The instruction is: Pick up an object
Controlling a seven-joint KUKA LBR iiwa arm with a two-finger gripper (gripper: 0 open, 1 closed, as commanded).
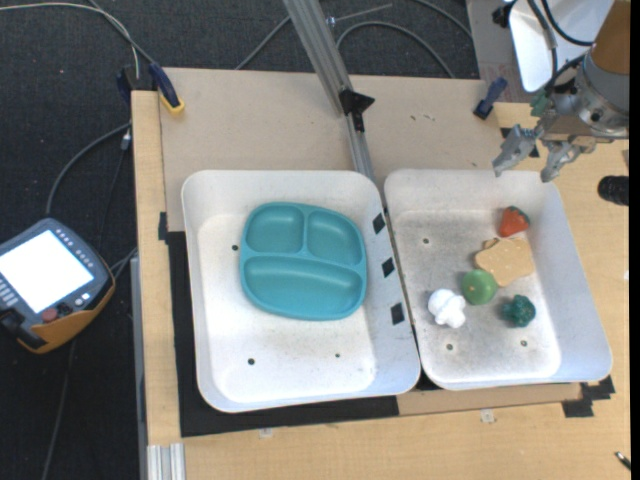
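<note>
Toy food: tomato point(513, 221), toast slice point(506, 259), green ball point(478, 286), white mushroom point(447, 307), dark green piece point(518, 311), clustered in right bin point(440, 358) | gripper point(531, 154) spread, holding nothing, above bin's far rim | risk: pieces sit close, so fingers may straddle two or nudge them apart.

Five small objects in the right bin
A red piece point(513, 221) touches a tan slab point(505, 259); below lie a green ball point(478, 286), a white piece point(446, 307) and a dark green piece point(518, 311), all loosely clustered
</note>
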